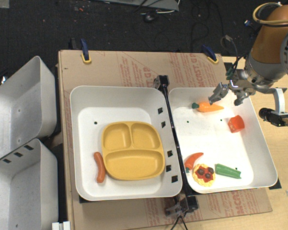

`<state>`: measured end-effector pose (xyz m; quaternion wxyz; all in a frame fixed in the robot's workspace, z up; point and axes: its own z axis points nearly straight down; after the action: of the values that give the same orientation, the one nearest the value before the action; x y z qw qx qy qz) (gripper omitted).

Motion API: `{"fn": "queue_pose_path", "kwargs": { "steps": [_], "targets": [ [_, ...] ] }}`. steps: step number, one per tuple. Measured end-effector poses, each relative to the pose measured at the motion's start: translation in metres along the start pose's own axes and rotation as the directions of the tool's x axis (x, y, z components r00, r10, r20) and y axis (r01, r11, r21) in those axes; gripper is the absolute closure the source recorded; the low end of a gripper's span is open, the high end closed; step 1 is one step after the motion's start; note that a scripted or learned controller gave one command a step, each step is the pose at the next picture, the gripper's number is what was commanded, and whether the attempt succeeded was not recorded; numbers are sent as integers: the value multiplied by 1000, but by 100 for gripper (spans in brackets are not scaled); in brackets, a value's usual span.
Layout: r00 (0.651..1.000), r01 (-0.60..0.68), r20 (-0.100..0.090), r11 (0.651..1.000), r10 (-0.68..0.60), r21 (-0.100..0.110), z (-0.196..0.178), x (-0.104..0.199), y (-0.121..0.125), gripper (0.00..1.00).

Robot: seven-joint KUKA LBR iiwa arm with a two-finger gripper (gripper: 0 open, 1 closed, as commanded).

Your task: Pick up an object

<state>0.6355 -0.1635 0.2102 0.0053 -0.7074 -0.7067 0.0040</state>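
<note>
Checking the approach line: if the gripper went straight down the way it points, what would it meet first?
Probably the toy carrot just below the gripper in the right bin, though depth is unclear.

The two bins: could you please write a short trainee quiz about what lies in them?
1. True or false: the yellow tray lies in the left bin.
2. Which item lies nearest the gripper? A. carrot B. pizza C. sausage
3. Fill in: the green piece lies in the ____ bin.

Key: 1 true; 2 A; 3 right.
</note>
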Motion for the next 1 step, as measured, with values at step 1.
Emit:
{"fn": "queue_pose_path", "kwargs": {
  "steps": [1],
  "targets": [
    [1000,2,2,1000,-2,-13,-8,0,3,0]
  ]
}}
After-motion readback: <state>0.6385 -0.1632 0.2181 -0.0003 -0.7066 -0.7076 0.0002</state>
